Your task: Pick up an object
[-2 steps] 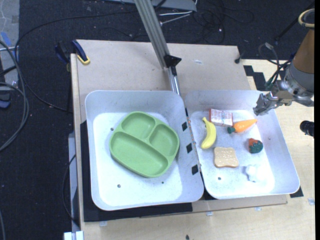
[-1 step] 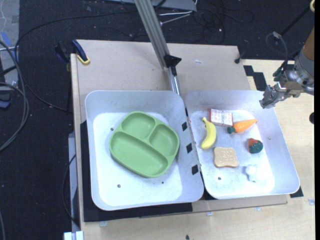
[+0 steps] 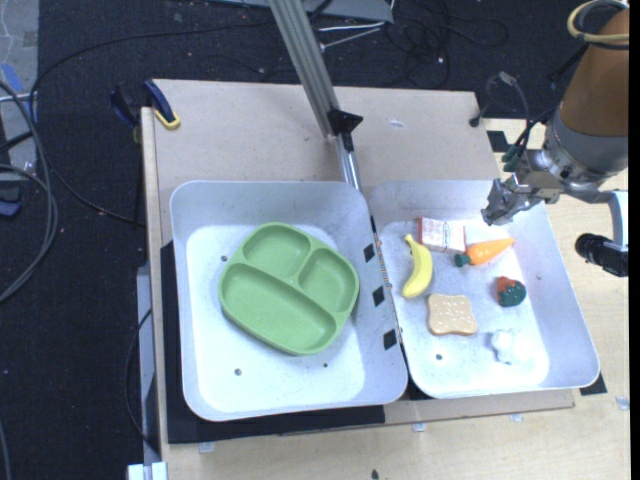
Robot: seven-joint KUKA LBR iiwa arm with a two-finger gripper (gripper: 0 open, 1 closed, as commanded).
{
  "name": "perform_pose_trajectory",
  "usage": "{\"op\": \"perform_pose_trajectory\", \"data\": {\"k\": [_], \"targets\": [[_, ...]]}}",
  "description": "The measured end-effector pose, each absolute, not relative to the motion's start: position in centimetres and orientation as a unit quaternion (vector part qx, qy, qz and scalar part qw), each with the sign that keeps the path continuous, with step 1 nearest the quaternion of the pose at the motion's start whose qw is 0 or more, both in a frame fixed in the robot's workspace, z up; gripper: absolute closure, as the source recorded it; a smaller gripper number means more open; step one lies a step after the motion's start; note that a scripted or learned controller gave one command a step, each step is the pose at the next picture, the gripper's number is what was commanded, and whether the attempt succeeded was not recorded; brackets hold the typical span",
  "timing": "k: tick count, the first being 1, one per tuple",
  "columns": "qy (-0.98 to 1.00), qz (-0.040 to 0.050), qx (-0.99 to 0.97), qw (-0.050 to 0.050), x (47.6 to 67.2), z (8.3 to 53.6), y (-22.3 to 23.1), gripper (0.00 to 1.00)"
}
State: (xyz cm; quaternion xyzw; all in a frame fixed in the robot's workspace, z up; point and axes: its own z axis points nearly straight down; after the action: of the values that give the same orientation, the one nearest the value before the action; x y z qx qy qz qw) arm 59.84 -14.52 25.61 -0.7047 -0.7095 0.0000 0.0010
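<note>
Over the right bin's (image 3: 560, 298) far edge, the gripper (image 3: 500, 208) hangs above the toy carrot (image 3: 486, 252), apart from it; whether it is open or closed cannot be told. Just below it, the carrot lies with its long axis nearly left to right, orange tip aimed right and slightly away, green top toward the banana (image 3: 418, 266). Nearby lie a small carton (image 3: 441, 233), a toast slice (image 3: 451, 315) and a strawberry (image 3: 510, 292). A green divided plate (image 3: 289, 287) sits in the left bin (image 3: 200, 368).
</note>
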Motion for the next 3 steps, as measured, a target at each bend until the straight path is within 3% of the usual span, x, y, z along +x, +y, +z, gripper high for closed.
{"op": "perform_pose_trajectory", "data": {"k": [1,2,3], "targets": [[-0.709,0.0003,-0.705,0.001,57.6,25.3,-9.6,1.0],[-0.71,-0.0001,-0.705,0.001,57.5,25.3,-4.0,1.0],[-0.71,0.0003,-0.705,0.002,55.2,25.0,1.0,1.0]]}}
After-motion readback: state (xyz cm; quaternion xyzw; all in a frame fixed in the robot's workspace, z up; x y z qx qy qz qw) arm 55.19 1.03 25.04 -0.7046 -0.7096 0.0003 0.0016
